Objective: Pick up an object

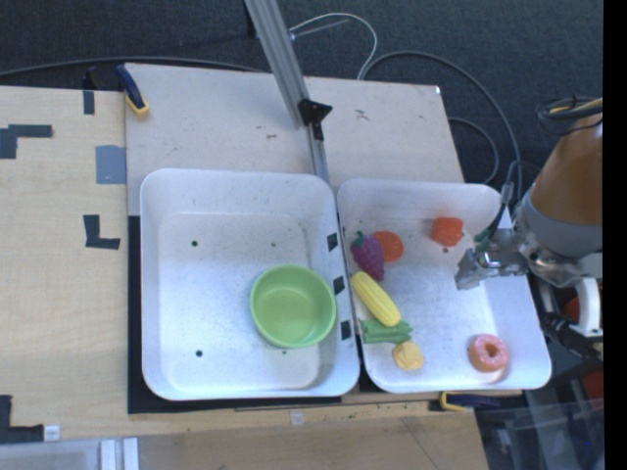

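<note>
**Ana:** Two shallow white plastic bins sit side by side on the pale wooden surface point(59, 164). Largest first?

**Ben:** The left bin point(171, 204) holds one thing, a round lime-green plastic bowl point(293, 306), near its right wall. The right bin point(509, 311) carries all the small pieces. The grey arm with its orange band point(578, 179) reaches in from the right, and its end effector point(477, 265) hangs over the right part of that bin. I cannot tell whether it is open or closed; nothing shows between its tips.

**Ana:** Which object would you judge the easiest to lift?

**Ben:** The small orange-red blocky toy point(448, 230), probably. It lies at the far side of the right bin, just left of the end effector and apart from everything else. It looks like light, stiff plastic, likely smooth, so a grip across its middle seems safest against slipping.

**Ana:** And the others?

**Ben:** A yellow toy corn cob with a green husk end point(376, 300) lies slanted at the left of the bin; long, so take it across its width. Far of it, a purple grape cluster point(368, 255) touches a small orange ball-like toy point(390, 246), which are crowded and awkward. A pink ring doughnut point(487, 352) sits in the near right corner, close to the wall. A little yellow lump point(408, 356) lies near the corn's husk.
</note>
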{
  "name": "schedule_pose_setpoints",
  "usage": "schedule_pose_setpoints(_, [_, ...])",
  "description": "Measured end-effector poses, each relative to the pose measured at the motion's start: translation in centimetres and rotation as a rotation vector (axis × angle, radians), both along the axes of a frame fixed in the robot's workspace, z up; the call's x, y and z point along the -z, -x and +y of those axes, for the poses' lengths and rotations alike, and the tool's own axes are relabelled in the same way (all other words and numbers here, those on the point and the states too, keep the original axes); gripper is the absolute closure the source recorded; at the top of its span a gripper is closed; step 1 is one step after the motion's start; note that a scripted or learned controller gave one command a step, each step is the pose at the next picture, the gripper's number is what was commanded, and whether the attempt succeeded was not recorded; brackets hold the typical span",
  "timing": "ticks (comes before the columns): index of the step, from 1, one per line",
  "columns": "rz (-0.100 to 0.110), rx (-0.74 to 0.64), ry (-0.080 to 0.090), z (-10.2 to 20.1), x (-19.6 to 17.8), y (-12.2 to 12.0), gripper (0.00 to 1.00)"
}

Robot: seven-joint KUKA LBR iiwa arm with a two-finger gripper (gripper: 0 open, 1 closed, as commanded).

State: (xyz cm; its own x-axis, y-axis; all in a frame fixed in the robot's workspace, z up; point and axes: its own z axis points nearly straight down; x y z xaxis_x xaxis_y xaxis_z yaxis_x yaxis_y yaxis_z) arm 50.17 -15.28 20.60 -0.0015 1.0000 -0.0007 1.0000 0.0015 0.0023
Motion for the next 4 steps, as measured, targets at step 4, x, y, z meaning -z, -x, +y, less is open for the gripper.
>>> schedule_pose_setpoints(4, [0.004, -0.007, -0.003, 14.7, -4.2, -4.2, 1.0])
